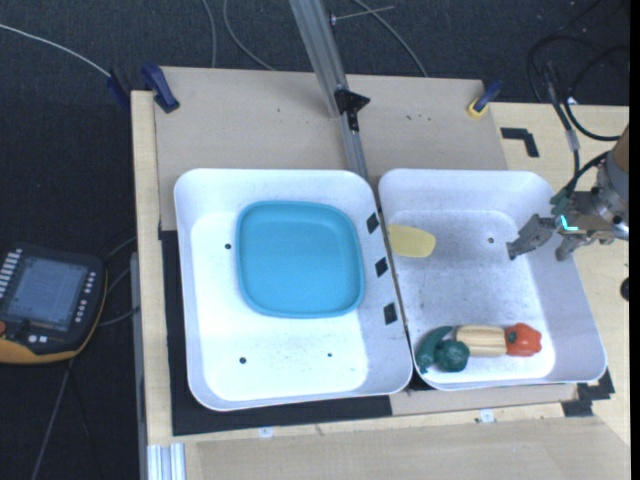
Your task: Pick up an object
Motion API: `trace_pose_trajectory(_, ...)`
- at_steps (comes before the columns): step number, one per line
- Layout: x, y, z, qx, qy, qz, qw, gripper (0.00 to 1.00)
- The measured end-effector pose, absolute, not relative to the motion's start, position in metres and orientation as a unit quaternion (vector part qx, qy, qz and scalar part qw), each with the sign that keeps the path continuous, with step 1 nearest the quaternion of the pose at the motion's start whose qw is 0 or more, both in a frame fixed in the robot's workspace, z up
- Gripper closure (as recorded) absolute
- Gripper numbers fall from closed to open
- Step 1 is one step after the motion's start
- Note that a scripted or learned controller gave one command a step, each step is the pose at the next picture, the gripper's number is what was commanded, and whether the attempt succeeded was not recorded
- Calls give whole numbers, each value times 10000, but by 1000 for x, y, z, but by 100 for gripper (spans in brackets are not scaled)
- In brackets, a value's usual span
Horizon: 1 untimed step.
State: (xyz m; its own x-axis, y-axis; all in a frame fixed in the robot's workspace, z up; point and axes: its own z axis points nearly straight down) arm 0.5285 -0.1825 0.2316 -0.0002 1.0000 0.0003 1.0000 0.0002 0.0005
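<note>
Taking the right bin (560,353) as the landmark: along its near wall three small things are lying in a row — a dark green lump (443,354) at the left, a tan roll-shaped piece (481,341) in the middle and a red piece (524,340) at the right, each touching the next. What they are exactly is hard to make out at this size. Farther back, at the bin's left wall, a pale yellow piece (411,241) is resting alone, well apart from the row.

Just beside the right bin, on its left, the left bin (205,368) is holding a shallow blue tray (300,258), which is taking up most of its middle.

Over the right bin's far right rim the gripper (541,240) is hanging, its two dark fingers spread apart and released, with nothing between them; they are sitting above bare bin floor, well away from the row of three. The arm behind it is cut off by the picture's edge, so little beyond the wrist is showing.

Far left of both bins, off the bench, a handheld control pendant (45,301) is lying on the dark floor — its screen is lit but no writing on it is readable.

Beyond the bins, a metal pole (325,43) is rising from the bench's far side.
</note>
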Motion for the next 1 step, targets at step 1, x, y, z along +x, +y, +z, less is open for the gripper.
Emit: trace_pose_trajectory(1,528,-183,232,7070,7072,2,0,0)
